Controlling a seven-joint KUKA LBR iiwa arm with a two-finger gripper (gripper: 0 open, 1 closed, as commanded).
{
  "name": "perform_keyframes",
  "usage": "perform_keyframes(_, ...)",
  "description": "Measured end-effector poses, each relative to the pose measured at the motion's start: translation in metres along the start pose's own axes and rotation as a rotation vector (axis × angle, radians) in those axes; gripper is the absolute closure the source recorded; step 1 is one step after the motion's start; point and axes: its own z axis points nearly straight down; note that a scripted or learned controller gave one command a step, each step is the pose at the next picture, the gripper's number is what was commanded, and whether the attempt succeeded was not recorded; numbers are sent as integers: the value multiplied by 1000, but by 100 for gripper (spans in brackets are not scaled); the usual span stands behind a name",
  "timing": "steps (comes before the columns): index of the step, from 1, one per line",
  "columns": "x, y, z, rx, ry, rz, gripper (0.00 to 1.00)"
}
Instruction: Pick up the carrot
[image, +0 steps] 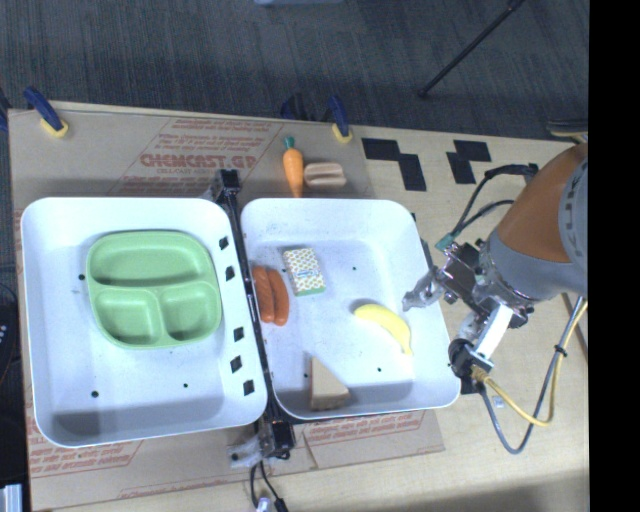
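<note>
Bench, slant overhead view. Two shallow white plastic bins side by side: left bin (50, 330) holds a pale green three-compartment tray (153, 287); right bin (395, 220) holds the small items.

Grey arm with orange band (545, 235) enters at 3 o'clock. Two-finger gripper (425, 292) sits over the right bin's 3 o'clock rim, low, near the yellow banana (383, 323), apart from it.

Right bin contents: pair of orange-red sausages (272, 294) against the 9 o'clock wall; green-and-white patterned sponge block (303, 271) just beside them; tan wedge (326, 385) at 6 o'clock.

Task item: small orange carrot with green top (292, 168) lies outside both bins, on the printed cardboard at 12 o'clock of the right bin, just beside a tan bun-like piece (324, 176).

Risks (judgement): carrot is well apart from the gripper and beyond the bin wall, so a descent here would close on the banana or on nothing. The sausages share the carrot's colour and may be mistaken for it. The bun beside the carrot may be nudged or caught in the grasp.

Jaws: nothing seen between them; too small and cluttered, so I cannot tell how far apart they stand
</note>
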Motion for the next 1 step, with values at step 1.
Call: perform_keyframes(1, 21, -18, 143, 1, 0, 42, 0)
